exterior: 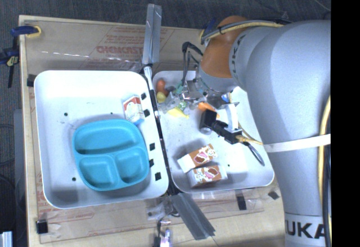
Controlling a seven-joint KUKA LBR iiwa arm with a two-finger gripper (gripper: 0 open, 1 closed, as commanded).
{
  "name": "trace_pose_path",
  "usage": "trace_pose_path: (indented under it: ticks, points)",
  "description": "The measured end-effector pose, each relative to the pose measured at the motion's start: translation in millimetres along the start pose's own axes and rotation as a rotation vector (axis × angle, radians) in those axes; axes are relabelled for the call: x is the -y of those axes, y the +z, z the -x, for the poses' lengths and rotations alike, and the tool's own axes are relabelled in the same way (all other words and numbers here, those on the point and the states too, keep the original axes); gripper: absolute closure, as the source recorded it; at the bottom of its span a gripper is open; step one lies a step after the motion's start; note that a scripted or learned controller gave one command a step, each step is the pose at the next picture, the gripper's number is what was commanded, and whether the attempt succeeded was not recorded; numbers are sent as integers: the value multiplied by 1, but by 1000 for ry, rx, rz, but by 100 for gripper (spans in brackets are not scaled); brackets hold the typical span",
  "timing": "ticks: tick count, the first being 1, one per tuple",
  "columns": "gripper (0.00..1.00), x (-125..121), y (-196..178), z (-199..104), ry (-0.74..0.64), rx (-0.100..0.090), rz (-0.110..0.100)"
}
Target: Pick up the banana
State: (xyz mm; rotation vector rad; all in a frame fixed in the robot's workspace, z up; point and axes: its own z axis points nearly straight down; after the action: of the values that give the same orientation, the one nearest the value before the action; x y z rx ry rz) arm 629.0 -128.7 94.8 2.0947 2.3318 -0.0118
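1. Small yellow banana (178, 112) lying flat on the floor of the right-hand shallow white bin (256, 175), in the far left part, close to the wall shared with the neighbouring bin.
2. Just beyond it, toward the far left corner, a huddle of little toy foods: a round orange-red fruit (161, 85), a yellowish round piece (162, 95) just beside that, and some green bits between these and the banana, too small to name.
3. Gripper (190, 91) lowered over the same huddle, just past the banana on its far right side. Open or closed: cannot tell from this angle. Contact with the banana: cannot tell either.
4. Small orange carrot-like piece (206, 106) to the right of the banana, near the gripper.
5. Two brown-and-white printed snack boxes (198, 157) (208, 174) touching each other near the front of the same bin, well apart from the banana.
6. Grey arm with its orange band (216, 57) reaching in from the right and covering that bin's right side.
7. In the left-hand shallow white bin (50, 105), a light blue plastic tray with three compartments (109, 153) and a small red-and-white carton (133, 108) against the right wall, just past the tray's far corner.
8. Brown worktop (84, 43) with red print beneath both bins.
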Motion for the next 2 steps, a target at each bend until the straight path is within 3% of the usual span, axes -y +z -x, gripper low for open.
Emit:
trace_pose_path:
  ticks: [1, 2]
  points:
    - [0, -25, 2, 5, -30, -2, -7]
    - [100, -23, -8, 13, -29, 11, -12]
